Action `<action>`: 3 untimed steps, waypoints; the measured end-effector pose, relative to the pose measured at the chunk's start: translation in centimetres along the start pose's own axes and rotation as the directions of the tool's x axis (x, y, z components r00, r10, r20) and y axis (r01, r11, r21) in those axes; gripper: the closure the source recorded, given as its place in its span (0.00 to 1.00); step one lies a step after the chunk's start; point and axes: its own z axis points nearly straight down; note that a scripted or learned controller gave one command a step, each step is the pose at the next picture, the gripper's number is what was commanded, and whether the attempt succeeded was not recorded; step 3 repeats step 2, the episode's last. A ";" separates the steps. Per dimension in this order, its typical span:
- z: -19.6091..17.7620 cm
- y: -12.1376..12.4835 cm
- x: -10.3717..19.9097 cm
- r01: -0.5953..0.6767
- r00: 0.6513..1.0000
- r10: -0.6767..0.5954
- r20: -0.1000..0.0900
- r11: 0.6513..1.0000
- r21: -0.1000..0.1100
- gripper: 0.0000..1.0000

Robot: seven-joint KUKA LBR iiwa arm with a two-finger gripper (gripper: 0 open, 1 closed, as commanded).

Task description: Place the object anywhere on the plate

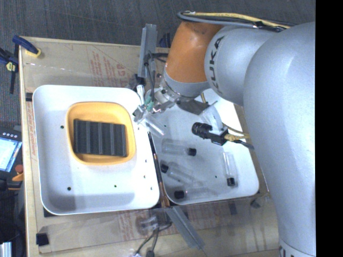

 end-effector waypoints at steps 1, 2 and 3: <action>0.4 0.6 1.7 0.244 0.970 -0.244 -0.003 0.970 0.003 1.00; 0.4 0.6 1.6 0.244 0.970 -0.244 -0.003 0.970 0.003 0.00; 0.4 0.6 1.6 0.244 0.970 -0.244 -0.003 0.970 0.003 0.00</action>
